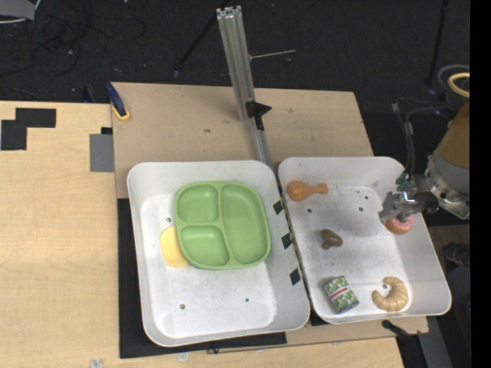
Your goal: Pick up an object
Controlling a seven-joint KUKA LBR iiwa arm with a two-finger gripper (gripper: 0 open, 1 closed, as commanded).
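My gripper (400, 205) hangs over the right side of the right bin (360, 171), on the grey arm that comes in from the right. A small pink-red object (400, 225) lies directly under the gripper's tip, its upper part covered by the gripper. Whether it rests on the bin floor or is lifted is unclear. Also in this bin are an orange drumstick-shaped toy (305, 191) at the back left, a small brown lump (331, 239) in the middle, a green patterned block (339, 294) at the front and a tan croissant (391, 294) at the front right.
The left bin (207, 313) holds a green divided plate (222, 225) with a yellow piece (171, 249) sticking out from under its left edge. A metal post (238, 67) rises behind the bins. Black clips (286, 240) sit along the seam between the bins.
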